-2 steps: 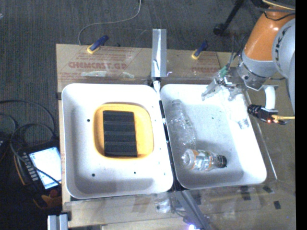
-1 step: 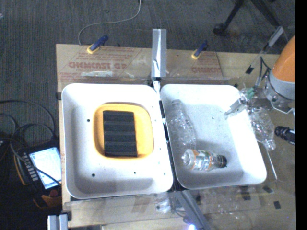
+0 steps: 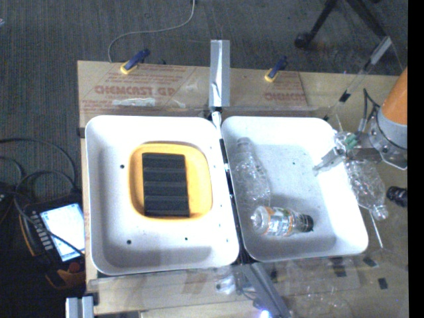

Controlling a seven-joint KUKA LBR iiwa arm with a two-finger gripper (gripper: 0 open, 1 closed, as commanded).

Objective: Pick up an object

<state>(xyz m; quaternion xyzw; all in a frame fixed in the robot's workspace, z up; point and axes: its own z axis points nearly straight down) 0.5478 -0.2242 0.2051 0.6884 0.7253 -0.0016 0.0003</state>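
The desk (image 3: pixel 99 91), a pale brown board with faint red lettering, fills the middle of the frame and carries two shallow white bins side by side. The left bin (image 3: pixel 106 197) holds a yellow tray (image 3: pixel 202 177) with rounded corners, lying flat at its centre, and inside that tray rests a black ridged block (image 3: pixel 165 184) with crosswise grooves. The right bin (image 3: pixel 318 244) holds two bottles: a clear plastic bottle (image 3: pixel 250 172) lying lengthwise along the bin's left wall, its cap end toward the top of the frame, and a smaller labelled bottle (image 3: pixel 279 221) with a dark cap lying on its side near the bin's lower edge, cap pointing right; the two are near each other, though whether they touch cannot be told. The arm (image 3: pixel 397 111) enters at the right edge of the frame, its orange band showing above the grey wrist. The end effector (image 3: pixel 348 148) sits over the right rim of the right bin, at mid height of the frame; a slim pale finger (image 3: pixel 326 161) slants down and left over the bin floor, and whether the fingers are spread or pressed together cannot be told. Just below it, outside the bin's right rim, lies another crumpled clear bottle (image 3: pixel 368 185). A grey upright post (image 3: pixel 219 71) stands at the top between the bins, flanked by two blue-and-yellow clamps (image 3: pixel 134 61).
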